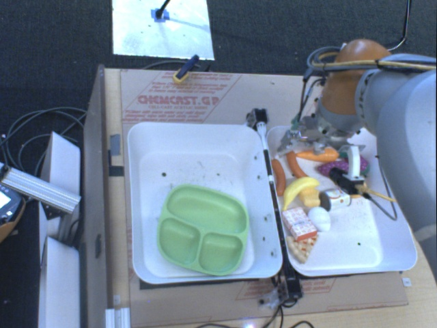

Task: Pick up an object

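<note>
waffle (pixel 301 232) nr front, gripper (pixel 299 137) over rt bin (pixel 382 251).

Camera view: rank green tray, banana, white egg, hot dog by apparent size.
1. green divided tray, by far the largest
2. banana and hot dog: similar length, the banana looks thicker, but too close to rank firmly
3. white egg, smallest

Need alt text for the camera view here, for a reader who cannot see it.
A grey robot arm reaches from the right over the right bin, its gripper above toy food: banana, carrot, egg. The left bin holds a green divided tray.
</note>
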You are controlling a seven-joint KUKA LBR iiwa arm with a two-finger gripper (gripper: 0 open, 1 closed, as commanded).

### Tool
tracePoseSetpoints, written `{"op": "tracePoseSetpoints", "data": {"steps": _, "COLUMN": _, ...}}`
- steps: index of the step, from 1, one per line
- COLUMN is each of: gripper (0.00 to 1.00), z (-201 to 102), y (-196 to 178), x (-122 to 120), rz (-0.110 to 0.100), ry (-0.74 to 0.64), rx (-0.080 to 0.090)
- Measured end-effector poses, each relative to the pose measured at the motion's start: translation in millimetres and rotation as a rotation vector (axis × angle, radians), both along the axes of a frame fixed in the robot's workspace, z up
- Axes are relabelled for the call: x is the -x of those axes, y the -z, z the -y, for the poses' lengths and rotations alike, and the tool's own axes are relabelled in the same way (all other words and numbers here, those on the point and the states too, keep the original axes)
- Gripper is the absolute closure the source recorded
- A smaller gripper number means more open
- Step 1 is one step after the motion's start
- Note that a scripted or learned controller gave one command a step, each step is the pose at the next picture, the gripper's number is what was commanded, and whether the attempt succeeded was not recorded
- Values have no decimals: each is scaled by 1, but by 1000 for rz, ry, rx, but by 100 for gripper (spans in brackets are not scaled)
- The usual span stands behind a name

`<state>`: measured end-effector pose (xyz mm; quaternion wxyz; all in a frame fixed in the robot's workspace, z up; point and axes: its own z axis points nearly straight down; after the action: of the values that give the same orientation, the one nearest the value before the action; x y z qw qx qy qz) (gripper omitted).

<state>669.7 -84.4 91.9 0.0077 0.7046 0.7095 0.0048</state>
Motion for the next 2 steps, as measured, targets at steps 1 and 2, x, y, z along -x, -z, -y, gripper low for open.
{"op": "tracePoseSetpoints", "data": {"steps": 1, "gripper": 0, "z": 1, "y": 0, "x": 8, "rz": 0, "ry": 3, "rx": -2}}
{"op": "tracePoseSetpoints", "data": {"steps": 2, "gripper": 0, "z": 0, "y": 1, "x": -3, "rz": -3, "ry": 1, "rx": -1}}
